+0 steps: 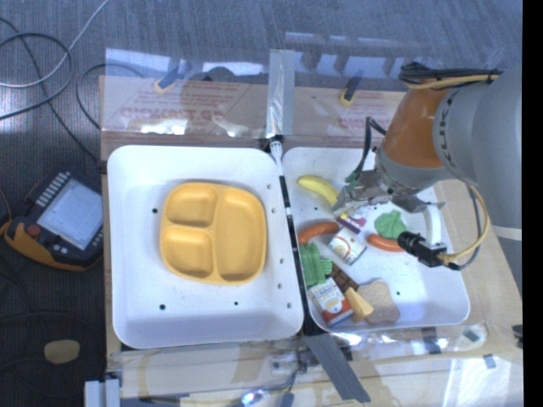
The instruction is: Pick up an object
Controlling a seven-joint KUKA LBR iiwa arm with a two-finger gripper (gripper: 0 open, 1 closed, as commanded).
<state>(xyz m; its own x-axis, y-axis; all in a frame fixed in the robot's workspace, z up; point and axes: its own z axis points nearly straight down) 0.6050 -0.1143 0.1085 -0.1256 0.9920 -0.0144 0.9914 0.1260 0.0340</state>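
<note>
Grey and orange, the arm has its gripper (361,200) low in the right bin (450,299), just beside the banana (318,189) and above a small can (346,247). I cannot tell whether anything is grasped; judging by this, the pick is not yet done, with toy food lying loose in that bin.

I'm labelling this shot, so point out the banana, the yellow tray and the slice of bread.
banana (317,189), camera view, middle of its curve.
yellow tray (214,231), camera view, central divider.
slice of bread (381,301), camera view, its face.
</note>
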